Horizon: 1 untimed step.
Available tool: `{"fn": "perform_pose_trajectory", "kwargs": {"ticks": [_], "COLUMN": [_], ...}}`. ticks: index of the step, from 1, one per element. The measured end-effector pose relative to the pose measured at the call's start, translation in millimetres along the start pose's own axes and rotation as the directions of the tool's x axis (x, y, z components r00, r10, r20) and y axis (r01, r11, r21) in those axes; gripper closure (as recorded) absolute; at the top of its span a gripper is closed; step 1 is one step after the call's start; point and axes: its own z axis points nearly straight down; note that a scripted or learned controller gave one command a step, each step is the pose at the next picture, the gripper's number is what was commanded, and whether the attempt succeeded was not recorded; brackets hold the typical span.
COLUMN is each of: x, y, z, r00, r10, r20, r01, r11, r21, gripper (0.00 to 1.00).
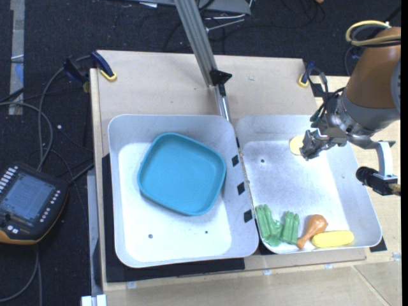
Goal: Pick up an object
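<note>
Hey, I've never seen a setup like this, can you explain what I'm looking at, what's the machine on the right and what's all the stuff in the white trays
One camera fixed above a bench looks down at a slant. The grey and orange machine on the right is a robot arm; its tool hangs over the right bin, close to a pale yellow round piece. I cannot tell whether it grips anything. Along that bin's near edge lie two green toy vegetables, an orange drumstick-shaped toy and a yellow toy. The left bin holds a blue plate. A handheld controller lies on the floor at left.
</note>
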Motion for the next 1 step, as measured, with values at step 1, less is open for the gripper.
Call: {"fn": "perform_pose_trajectory", "kwargs": {"ticks": [1], "x": [48.7], "y": [-6.9], "z": [7.3], "r00": [1.000], "r10": [-0.004], "r20": [-0.001], "r01": [0.004], "r11": [1.000], "r21": [0.005], "gripper": [1.00]}}
